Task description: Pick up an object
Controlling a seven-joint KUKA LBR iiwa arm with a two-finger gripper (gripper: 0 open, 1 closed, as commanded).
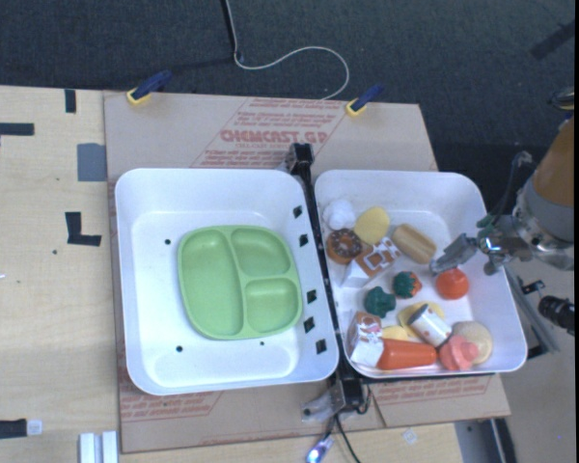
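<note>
Claw (460,253) hangs over right bin (482,201) just above a red tomato (452,283); grip state can't be told. Carrot (406,355) lies long-axis left-right along the near wall. Cardboard (270,133) under bins reads "CHEMCAST GP".

A brown cardboard sheet (270,133) with red printing lies flat on the pale wooden counter (39,287), held at its far edge by 2 blue-and-yellow clamps (150,86), one near each far corner. Black tape marks (77,230) dot the counter's left part. Beyond the counter, a thin white cable (289,58) loops across dark grey carpet (415,27).
</note>
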